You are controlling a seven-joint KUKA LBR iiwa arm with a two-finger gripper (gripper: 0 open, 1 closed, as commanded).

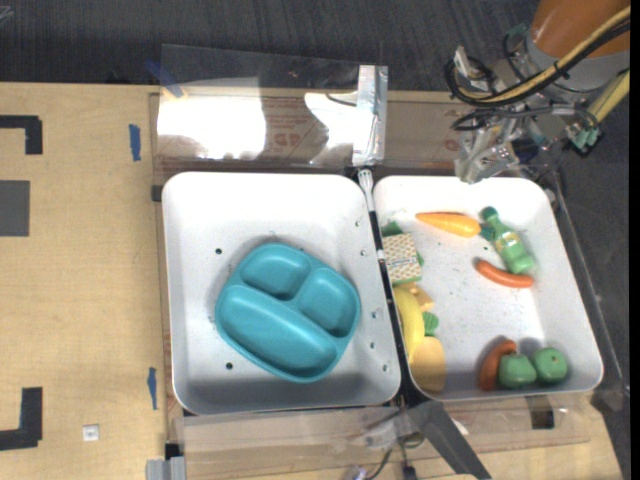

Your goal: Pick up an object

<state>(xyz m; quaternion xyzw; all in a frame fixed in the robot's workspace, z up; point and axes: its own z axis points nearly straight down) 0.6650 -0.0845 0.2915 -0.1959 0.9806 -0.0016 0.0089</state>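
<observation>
Grey arm: I see it (560,38) coming in at the upper right, orange band at the frame's corner, cables looped around the wrist.
Tool: my tool (487,158) hangs over the far rim of the right bin, near its back edge; whether it is released or clenched I cannot tell from this angle, and I see nothing between its tips.
Right bin: white (570,298), toys spread along its edges, with bare floor in the middle.
Carrot: orange (448,224), lying near the back, just below the tool and apart from it.
Green bottle: (506,243) tilted beside the carrot, close to the right wall.
Sausage: red-orange (504,275), just in front of the bottle.
Left wall of right bin: a checkered block (400,256), then a yellow banana (409,313) and a pale yellow piece (429,363), all pressed along the divider.
Front right corner: two green pieces (533,368) with a red-brown one (490,361) touching them, close to the front rim.
Left bin: white (190,218), holding a teal divided tray (288,310) near its centre, open floor around it on all sides.
Bench: tan board (70,298) to the left.
</observation>
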